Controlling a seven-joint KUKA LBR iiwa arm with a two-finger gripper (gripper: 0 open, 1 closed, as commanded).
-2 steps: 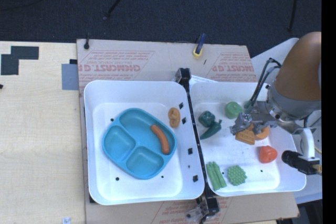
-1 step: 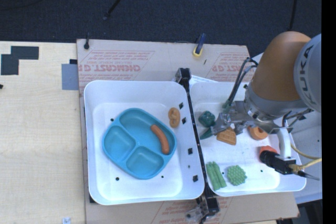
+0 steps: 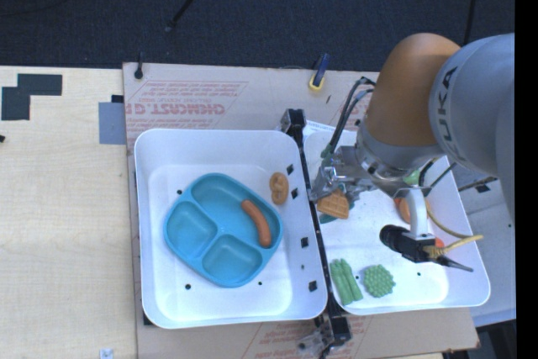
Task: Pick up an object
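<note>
Green toy vegetables lie at the right bin's front edge. Farther back the gripper hangs low over a tan waffle-like piece — probably its target — though its grip state cannot be told. 1 sausage rests on the blue tray.

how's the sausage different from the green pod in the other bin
The sausage is orange-brown and smooth; the green pod is green and ridged. The sausage lies on the blue plate in the left bin; the pod lies on the right bin's floor. Both are elongated toy foods.
</note>
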